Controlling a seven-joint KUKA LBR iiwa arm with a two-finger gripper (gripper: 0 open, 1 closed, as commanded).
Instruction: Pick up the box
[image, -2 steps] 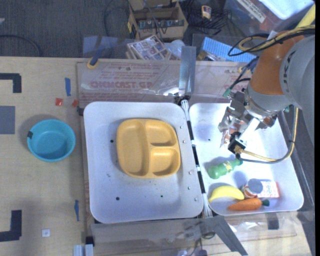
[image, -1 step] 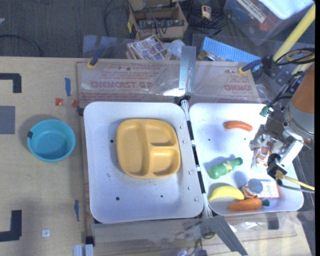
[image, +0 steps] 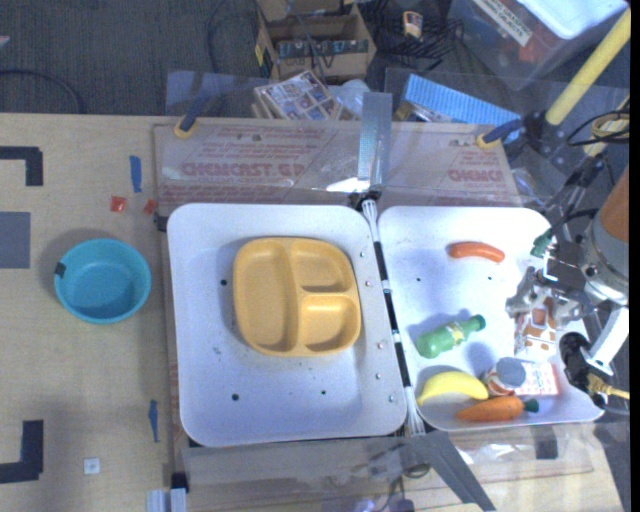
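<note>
Camera view: the gripper (image: 541, 300) is at the 3 o'clock edge of the right bin (image: 430, 235). Its fingers are close around a small white and orange box (image: 541, 325), and the box is between them, lifted over the bin floor. At 6 o'clock from it lie a carton (image: 528, 378), a carrot (image: 490, 409) and a banana (image: 450, 385). A green bottle (image: 448, 336) lies at 9 o'clock.

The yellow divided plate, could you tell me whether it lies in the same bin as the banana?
No, the yellow divided plate lies in the left bin, while the banana lies in the right bin.
</note>
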